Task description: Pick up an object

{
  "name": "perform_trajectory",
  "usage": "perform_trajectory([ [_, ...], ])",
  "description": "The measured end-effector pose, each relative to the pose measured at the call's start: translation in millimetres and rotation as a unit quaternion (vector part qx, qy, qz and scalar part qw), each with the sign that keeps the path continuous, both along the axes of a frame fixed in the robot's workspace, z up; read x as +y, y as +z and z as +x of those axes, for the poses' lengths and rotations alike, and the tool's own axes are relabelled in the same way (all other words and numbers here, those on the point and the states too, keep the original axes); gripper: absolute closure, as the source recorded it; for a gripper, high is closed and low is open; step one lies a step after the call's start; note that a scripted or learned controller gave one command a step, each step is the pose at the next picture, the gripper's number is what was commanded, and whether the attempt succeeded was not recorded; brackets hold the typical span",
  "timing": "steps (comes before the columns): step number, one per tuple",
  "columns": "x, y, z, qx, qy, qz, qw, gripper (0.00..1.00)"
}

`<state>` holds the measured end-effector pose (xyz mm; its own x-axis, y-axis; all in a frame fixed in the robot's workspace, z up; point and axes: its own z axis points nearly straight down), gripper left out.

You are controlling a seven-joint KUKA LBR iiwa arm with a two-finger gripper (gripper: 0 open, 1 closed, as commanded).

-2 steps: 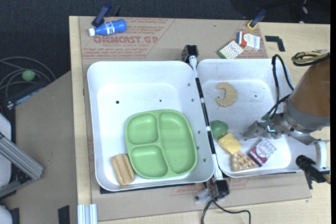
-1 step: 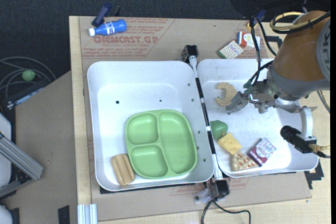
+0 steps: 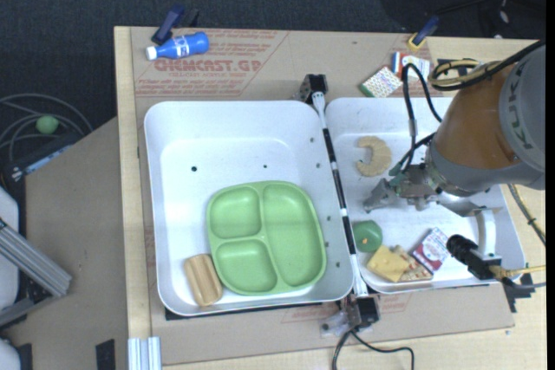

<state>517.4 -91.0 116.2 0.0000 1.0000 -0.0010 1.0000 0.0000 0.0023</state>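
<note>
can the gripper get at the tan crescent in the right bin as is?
Probably yes. The tan crescent lies alone on bare bin floor, nothing on or against it, and the gripper is just beside it in the same right bin.

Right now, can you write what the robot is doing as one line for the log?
step: reaching | end effector: low in right bin | nearest: green piece, tan crescent | held: nothing seen | left bin: green plate

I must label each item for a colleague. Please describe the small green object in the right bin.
Find the right bin. Near its left wall, toward the front, lies a small round green piece, just above the yellow wedge. It alone there is green.
</note>
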Motion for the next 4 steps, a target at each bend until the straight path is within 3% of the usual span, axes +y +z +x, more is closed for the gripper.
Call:
perform_trajectory([
  [1, -37.6, -5.1, 64.0, 0.001, 0.0, 0.0, 1.0, 0.0],
  [2, -6.9, -31.7, 130.3, 0.001, 0.001, 0.0004, 1.0, 0.0],
  [3, -3.7, -31.4, 128.1, 0.002, 0.0, 0.0005, 1.0, 0.0],
  [4, -3.5, -21.0, 128.7, 0.001, 0.001, -0.0002, 1.0, 1.0],
])
